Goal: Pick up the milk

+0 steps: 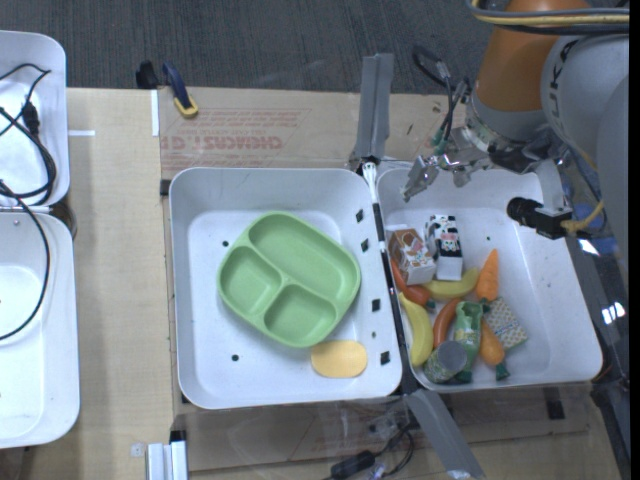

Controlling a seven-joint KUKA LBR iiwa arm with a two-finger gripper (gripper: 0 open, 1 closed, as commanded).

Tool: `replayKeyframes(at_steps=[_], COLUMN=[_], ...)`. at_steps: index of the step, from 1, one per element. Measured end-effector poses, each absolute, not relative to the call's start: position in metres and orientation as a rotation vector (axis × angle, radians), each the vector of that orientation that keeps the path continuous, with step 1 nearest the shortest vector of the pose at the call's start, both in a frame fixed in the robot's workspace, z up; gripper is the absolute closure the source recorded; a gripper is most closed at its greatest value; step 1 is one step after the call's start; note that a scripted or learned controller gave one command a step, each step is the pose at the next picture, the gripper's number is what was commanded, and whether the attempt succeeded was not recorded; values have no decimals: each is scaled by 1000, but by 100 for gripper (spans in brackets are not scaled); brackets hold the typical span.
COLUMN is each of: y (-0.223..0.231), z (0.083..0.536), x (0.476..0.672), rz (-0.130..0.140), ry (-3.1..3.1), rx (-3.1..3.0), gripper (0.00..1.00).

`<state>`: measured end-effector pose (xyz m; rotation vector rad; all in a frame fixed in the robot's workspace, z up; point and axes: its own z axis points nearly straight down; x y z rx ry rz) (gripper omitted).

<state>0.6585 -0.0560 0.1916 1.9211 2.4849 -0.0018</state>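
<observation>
Milk carton (446, 247) in right bin (560, 298), below the empty, spread fingers (432, 171).

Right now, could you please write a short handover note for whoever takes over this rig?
Gripper: above the far edge of the right white bin, fingers apart, holding nothing.
Black-and-white cow-patterned milk carton: in the right bin, beside a small brown-and-white snack box, above yellow bananas.
Left white bin: green divided plate and a yellow oval piece.
Done: nothing lifted.
Left: descend, grasp the milk, raise it.
</observation>
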Motion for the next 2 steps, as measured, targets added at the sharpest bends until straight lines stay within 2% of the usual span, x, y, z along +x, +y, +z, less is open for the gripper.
replayKeyframes(at_steps=[1,2], y=[-96,-98], z=[115,122], x=[634,633], rz=[16,13], ry=[2593,2592], rx=[1736,1742], gripper=[0,100])
